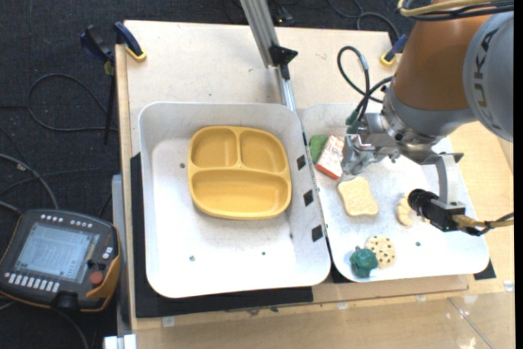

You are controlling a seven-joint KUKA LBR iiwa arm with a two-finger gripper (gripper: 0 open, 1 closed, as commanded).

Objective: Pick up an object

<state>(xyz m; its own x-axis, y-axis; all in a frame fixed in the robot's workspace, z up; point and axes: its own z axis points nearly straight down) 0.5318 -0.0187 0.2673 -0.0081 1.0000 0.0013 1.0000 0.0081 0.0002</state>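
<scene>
Here, on the floor at far left lies a teach pendant. The left bin holds a yellow divided tray. In the right bin, from left to right, lie a green piece, a red-and-white carton, a slice of toast, a green broccoli toy, a chip cookie and a pale small item. The gripper hangs just beside the carton, above the toast; whether it is released or clenched, I cannot tell.
</scene>
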